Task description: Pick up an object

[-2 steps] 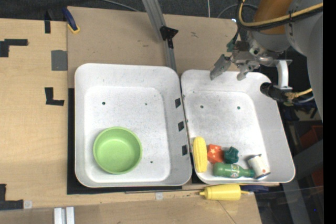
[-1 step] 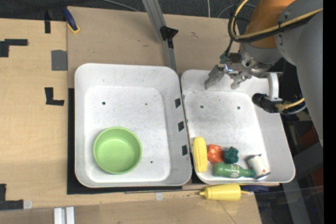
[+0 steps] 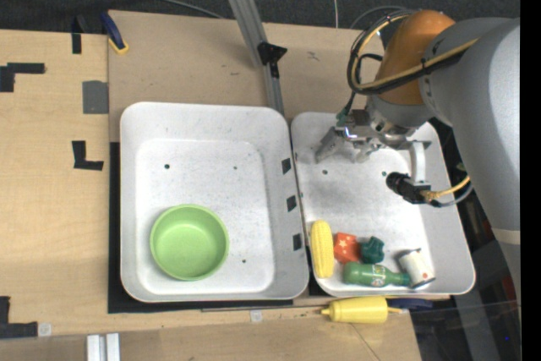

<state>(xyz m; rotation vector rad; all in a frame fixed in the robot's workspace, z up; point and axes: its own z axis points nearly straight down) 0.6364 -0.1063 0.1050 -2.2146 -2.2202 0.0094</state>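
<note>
Wooden bench (image 3: 194, 55), two white bins. Left bin (image 3: 203, 127): green bowl (image 3: 189, 242). Right bin (image 3: 372, 199): gripper (image 3: 342, 144) at far end, grip state unclear; corn (image 3: 321, 248), green bottle (image 3: 374, 274) at near edge, well apart from it.

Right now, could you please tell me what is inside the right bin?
In the right bin: corn, an orange-red piece, a dark green piece, a green bottle, a white cup. The claw hides the floor beneath.

Arm (image 3: 482, 89): grey cylindrical housing with an orange band (image 3: 414, 42) above the wrist. Black cables (image 3: 372, 55) loop at the band's 9 o'clock side. Gripper (image 3: 342, 144): metallic grey.
</note>
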